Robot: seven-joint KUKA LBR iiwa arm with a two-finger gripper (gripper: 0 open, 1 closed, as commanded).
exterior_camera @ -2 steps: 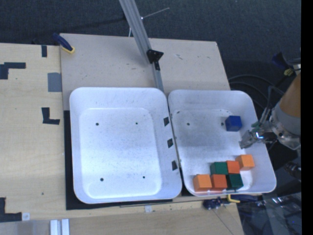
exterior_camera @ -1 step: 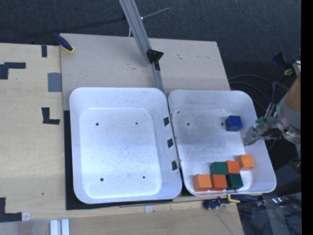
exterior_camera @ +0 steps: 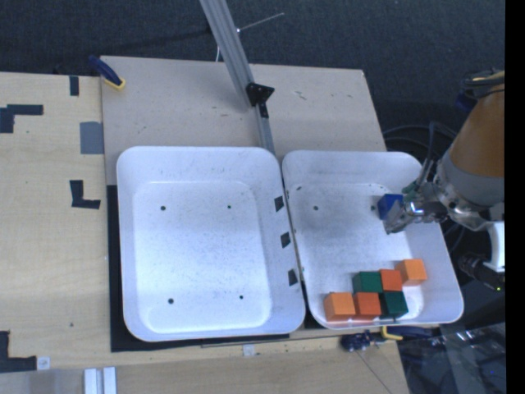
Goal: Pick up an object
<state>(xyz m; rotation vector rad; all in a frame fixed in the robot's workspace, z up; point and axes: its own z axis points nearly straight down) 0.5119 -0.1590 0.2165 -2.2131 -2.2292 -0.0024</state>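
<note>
Pale wooden desk (exterior_camera: 312,105) is carrying two shallow white bins side by side, and the view is looking down on them at a slant. Nearest the camera, in the near right corner of the right bin (exterior_camera: 336,236), six blocks are crowding together, probably because earlier drops or the bin's sloped wall are gathering them there. I am counting four orange blocks (exterior_camera: 339,304) and two green blocks (exterior_camera: 367,282), most of them touching a neighbour, with one orange piece sitting a little apart toward the right wall.

A little farther back, the gripper (exterior_camera: 404,215) is hanging over the right side of the same bin, with the arm reaching in from the right. One blue block (exterior_camera: 389,204) is sitting right against its tip, on the side toward the bin's middle. Whether the gripper is clamping that block or merely resting beside it, I cannot tell; the tip is too small and blurred. If the blue block is the target, the pick is looking close to the grasp stage, judging by how near they are.

Beside this, the left bin (exterior_camera: 197,220) is lying with its speckled floor showing.

Farthest off, one grey metal pole (exterior_camera: 230,39) is rising from the desk behind the bins, likely as a camera mount
</note>
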